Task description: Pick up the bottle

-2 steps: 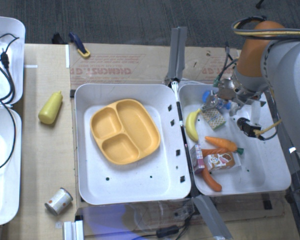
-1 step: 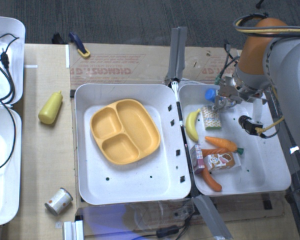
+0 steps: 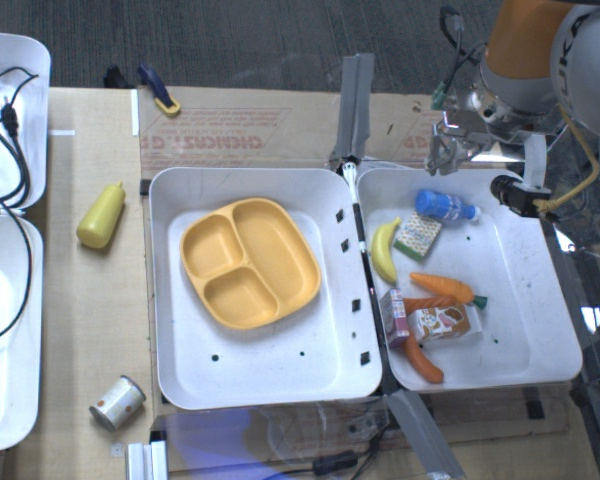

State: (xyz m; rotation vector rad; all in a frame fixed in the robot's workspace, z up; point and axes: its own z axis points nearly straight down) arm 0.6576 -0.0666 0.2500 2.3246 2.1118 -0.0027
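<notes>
Lengthwise, blue bottle on its side, cap rightward.

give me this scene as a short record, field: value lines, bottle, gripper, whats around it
bottle: blue bottle lying on its side, far end of the right bin
gripper: gripper above the bin's far edge, just beyond the bottle, holding nothing
beside bottle: small carton, banana
nearer in bin: carrot, juice box
left bin: yellow divided plate
</notes>
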